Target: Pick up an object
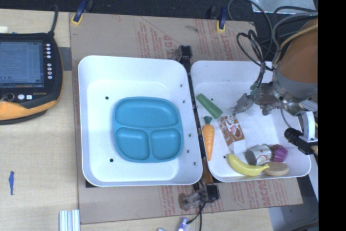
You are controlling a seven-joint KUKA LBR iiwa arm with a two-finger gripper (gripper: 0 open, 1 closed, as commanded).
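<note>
Nearest the camera, at the bottom of the frame, a small clamp sits on the cardboard sheet that covers the table, just below the gap between the two bins. Lower right, along the right bin's near wall, lies a banana with a grey can touching it from above, a purple piece just right of the can, and a tan piece at the banana's right end. An upright carrot rests by the bin's left wall — beside it a brown-and-white packet, and above both a green block, tilted.

At centre left, the left bin holds a blue divided plate, lying flat in its middle.

On the right, the grey arm with its orange band reaches over the right bin; the gripper hangs above bare bin floor, just above the packet and right of the green block. Its jaws point left and nothing shows between them — whether they stand apart or together I cannot tell.

Far left, a teach pendant rests on the table. Clips, blue and yellow, hold the cardboard's far edge.
</note>
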